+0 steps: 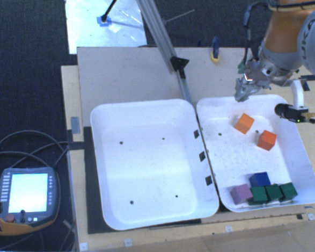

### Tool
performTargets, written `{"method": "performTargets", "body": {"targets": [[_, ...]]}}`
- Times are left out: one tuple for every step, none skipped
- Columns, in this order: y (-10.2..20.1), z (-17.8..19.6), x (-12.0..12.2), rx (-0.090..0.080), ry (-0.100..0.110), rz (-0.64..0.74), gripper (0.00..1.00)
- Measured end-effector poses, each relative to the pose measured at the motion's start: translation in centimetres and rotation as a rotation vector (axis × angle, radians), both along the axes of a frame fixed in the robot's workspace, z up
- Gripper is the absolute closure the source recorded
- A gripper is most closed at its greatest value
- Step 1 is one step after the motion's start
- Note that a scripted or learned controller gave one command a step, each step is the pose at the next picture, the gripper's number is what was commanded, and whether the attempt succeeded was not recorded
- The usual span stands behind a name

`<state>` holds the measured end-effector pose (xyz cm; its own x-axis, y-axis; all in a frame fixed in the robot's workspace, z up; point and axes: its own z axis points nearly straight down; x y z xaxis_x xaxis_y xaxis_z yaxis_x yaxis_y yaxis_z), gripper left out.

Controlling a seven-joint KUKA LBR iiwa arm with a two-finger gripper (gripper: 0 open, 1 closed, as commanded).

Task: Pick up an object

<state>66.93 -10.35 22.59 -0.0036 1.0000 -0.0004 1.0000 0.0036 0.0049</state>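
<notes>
A: Nearest to us, along the front edge of the right bin [305, 155], we see a tight cluster: a purple block [241, 193], then two green blocks [259, 195] [273, 192] and a third green block [287, 191] in a row, touching one another.

B: We also make out a blue block [259, 179] just behind the green ones, pressed against them.

A: To the left, the left bin [104, 169] sits side by side with the right one, their rims meeting at the middle.

B: Off the surface [76, 155] at the far left, we see a teach pendant [25, 199] with a lit screen and its cable looping round it.

A: Farther back in the right bin we find two orange blocks, well apart from the front cluster. One orange block [266, 140] lies nearer the right wall; the other orange block [244, 123] sits just behind and to its left, tilted.

B: Beyond those, the jaws [243, 93] hang over the back rim of the right bin, near the farther orange block but apart from it.

A: Can we say whether they are clenched or released?

B: We cannot tell; the tips are too blurred. We see nothing between them.

A: Farthest back, a yellow clamp [215, 51] stands at the surface's rear edge, and a grey metal pole [162, 36] slants across.
</notes>
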Motion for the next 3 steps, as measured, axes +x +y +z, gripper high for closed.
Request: {"method": "performTargets", "body": {"targets": [[4.7,-0.5,0.2,0.002,0.003,0.006,1.0],[10.4,-1.1,-0.7,0.002,0.005,0.007,1.0],[16.5,-0.3,-1.8,0.003,0.004,0.008,1.0]]}}
